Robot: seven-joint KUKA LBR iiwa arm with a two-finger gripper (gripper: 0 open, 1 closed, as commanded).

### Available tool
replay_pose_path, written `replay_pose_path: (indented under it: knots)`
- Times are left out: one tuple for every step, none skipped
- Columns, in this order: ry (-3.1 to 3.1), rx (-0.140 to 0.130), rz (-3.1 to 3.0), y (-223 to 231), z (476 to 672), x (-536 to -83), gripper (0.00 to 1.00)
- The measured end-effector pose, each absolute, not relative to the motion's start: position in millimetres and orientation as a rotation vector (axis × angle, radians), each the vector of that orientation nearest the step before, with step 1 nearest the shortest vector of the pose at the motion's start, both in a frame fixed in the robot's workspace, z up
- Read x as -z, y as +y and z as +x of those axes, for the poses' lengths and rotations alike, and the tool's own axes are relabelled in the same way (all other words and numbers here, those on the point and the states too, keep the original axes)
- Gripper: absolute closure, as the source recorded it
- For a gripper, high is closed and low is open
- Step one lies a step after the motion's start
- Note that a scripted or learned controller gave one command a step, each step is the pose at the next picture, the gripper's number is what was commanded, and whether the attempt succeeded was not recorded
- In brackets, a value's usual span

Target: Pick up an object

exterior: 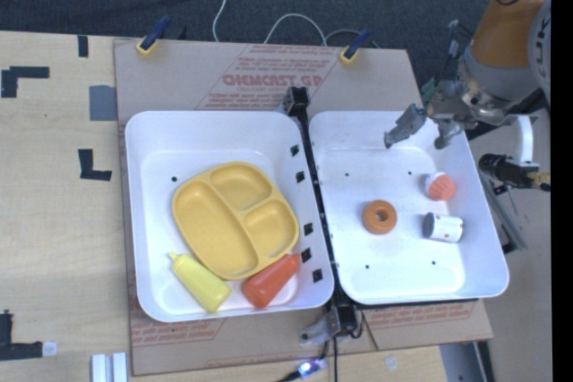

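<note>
Two shallow white plastic bins sit side by side on a brown cardboard sheet (269,76) that covers the light wooden counter (54,192).

Across the middle left of the frame lies the left bin (143,134). It holds a yellow three-compartment plastic tray (235,217), set at a slant. Below it, near the bin's lower edge, lie a yellow squeeze bottle (200,281) and a red-orange squeeze bottle (269,280). Both lie on their sides and touch, or nearly touch, the tray's lower rim.

At the middle right of the frame is the right bin (358,134), which carries three small things on its right half. A brown ring-shaped toy doughnut (380,216) lies flat near the bin's centre. To the right of it and a little lower, a small white cylinder with a dark end (442,227) lies on its side. Above that cylinder, close to the bin's right wall, sits a small orange-pink rounded object (440,187). All three lie apart from one another.

From the upper right of the frame the grey arm with its orange band (510,9) reaches in. Its gripper (423,130) hangs over the upper right corner of the right bin, its two dark fingers (402,127) spread apart with nothing between them. The orange-pink object is the nearest of the three to it, lower in the frame.

Two clamps with blue and yellow handles (154,35) pin the cardboard's upper edge.
</note>
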State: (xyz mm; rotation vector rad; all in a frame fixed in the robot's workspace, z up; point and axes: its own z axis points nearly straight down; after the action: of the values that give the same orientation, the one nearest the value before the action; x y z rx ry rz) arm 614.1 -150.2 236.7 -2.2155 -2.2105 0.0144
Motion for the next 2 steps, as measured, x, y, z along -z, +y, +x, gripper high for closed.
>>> replay_pose_path:
  knots:
    - [-2.223,-0.002,-2.219,-150,616.6,-245,0.00]
    - [-2.222,-0.006,-2.216,-145,622.3,-199,0.00]
